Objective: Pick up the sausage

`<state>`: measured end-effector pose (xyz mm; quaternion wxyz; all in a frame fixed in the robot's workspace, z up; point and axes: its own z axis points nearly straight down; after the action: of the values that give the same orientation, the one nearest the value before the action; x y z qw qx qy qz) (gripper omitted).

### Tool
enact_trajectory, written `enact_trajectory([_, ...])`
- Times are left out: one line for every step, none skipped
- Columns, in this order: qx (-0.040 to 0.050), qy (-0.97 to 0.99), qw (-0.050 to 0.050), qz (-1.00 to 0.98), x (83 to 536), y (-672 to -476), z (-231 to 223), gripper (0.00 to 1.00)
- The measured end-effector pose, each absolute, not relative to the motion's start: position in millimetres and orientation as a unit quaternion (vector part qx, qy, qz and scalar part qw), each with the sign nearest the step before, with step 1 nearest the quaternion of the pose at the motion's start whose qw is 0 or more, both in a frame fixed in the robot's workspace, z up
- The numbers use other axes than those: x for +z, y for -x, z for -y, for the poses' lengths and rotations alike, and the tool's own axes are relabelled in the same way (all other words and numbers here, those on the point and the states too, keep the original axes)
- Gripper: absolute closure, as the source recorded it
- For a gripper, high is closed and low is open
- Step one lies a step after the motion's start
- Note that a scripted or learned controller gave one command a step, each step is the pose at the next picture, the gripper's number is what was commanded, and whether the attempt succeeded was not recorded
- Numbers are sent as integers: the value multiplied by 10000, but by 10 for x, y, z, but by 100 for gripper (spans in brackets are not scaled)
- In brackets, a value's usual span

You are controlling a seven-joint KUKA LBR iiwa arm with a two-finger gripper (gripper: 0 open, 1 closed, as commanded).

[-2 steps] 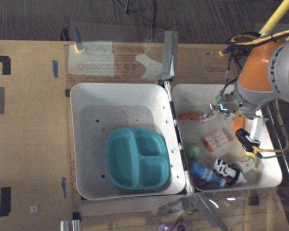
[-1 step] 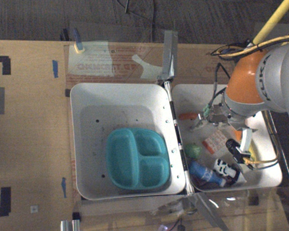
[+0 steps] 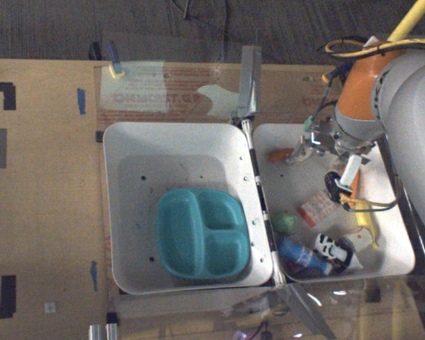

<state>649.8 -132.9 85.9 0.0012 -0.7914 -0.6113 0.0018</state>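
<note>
Right-hand shallow white bin (image 3: 404,257) is my landmark. The small reddish-orange sausage (image 3: 280,155) lies in its far-left corner, close beside the divider wall, long axis running roughly left-right across the bin. My two-finger gripper (image 3: 302,147) hangs just right of it, nearly at its end; whether the fingers are open or closed I cannot tell. Judgement: a short shift left, toward the wall. Tight room there. The green ball (image 3: 285,222) and red-and-white packet (image 3: 316,208) lie nearer the bin's middle, well apart.
</note>
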Motion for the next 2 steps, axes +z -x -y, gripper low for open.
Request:
enact_trajectory([19,7902,-30,6128,955,-6519,1328,100])
enact_trajectory([32,7900,-19,6130,950,-6513,1324,0])
